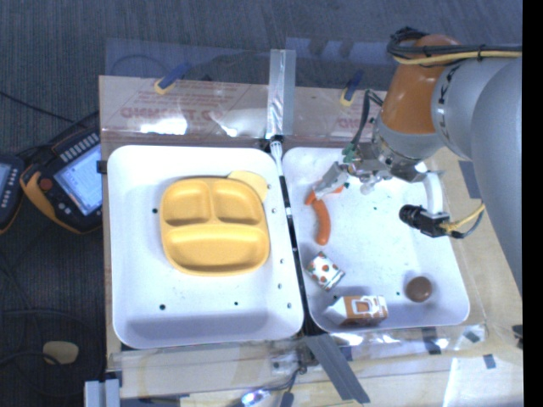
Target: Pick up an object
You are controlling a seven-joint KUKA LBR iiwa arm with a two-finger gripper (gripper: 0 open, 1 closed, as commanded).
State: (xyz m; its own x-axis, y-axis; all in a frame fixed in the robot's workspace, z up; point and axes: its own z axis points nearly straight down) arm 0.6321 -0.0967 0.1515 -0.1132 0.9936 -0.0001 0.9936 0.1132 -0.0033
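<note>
lying in the right bin (pixel 441 312), one orange sausage (pixel 321 220) sits just below the gripper (pixel 333 179), whose fingers look spread and hold nothing. three more small items share that bin, too blurred to name. one yellow tray (pixel 215 225) fills the left bin (pixel 136 312).

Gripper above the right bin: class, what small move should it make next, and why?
Probably a short descent toward the orange sausage. The gripper sits just above the sausage's upper end in the right bin, with nothing visibly held, so lowering around it looks like the nearest chance at a pick.
</note>
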